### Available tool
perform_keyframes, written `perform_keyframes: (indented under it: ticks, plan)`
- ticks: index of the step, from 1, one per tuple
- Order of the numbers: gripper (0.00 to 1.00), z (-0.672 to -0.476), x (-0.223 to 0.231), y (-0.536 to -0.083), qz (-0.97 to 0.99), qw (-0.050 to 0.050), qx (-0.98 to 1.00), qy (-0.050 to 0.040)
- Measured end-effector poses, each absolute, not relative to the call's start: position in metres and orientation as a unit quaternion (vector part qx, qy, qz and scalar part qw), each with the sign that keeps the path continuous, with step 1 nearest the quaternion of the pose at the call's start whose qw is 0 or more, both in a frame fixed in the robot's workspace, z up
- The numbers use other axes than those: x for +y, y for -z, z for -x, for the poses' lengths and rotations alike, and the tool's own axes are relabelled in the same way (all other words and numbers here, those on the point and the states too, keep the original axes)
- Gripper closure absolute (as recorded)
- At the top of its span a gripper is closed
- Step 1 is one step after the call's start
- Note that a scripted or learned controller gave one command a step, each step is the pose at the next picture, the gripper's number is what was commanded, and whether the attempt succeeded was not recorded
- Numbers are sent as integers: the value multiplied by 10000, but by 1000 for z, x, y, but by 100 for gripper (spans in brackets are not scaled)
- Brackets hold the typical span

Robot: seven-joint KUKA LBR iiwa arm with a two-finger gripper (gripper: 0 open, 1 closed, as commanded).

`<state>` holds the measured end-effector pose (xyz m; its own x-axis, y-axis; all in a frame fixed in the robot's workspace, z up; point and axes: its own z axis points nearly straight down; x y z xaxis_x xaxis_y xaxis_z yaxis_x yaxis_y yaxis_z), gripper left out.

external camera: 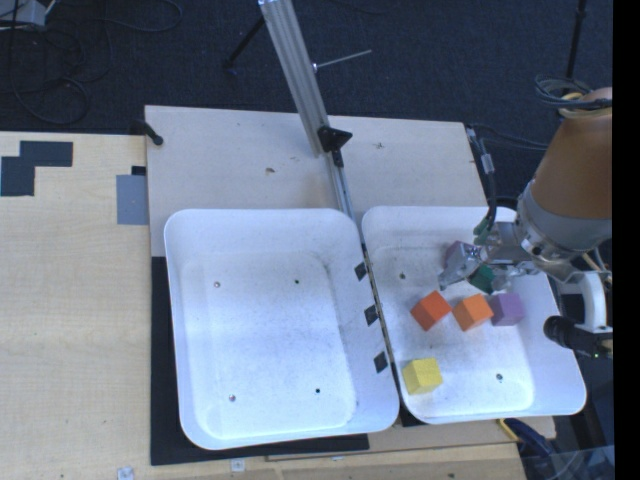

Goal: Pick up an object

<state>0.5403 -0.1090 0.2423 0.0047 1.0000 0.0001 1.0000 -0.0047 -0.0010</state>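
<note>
The arm reached in from the right over the right bin, its orange band sitting above the grey wrist. The gripper hung low over the upper middle of that bin, just above the cluster of blocks. Whether its fingers were spread or pressed together could not be told from this slant, and nothing could be seen between them. A small green thing showed right at the gripper, partly hidden by it; it could not be told whether this was a block or part of the tool. Three blocks lay close together just below the gripper: a red block to the left, an orange block beside it, and a purple block touching or nearly touching the orange one on its right. A yellow block lay apart from them, nearer the front left corner of the same bin. The left bin stood side by side with the right one, their rims meeting along the middle. A metal rail slanted up from the seam between the bins toward the top of the view.
</note>
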Motion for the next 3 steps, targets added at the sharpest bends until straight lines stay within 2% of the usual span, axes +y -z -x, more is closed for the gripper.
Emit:
perform_keyframes:
  ticks: [1,2,3]
  plan:
    - [0,-513,-95,-101,7072,55,-7070,-33]
    - [0,-553,-102,-93,7071,4,-7071,1]
    - [0,-560,-145,-93,7060,42,-7081,32]
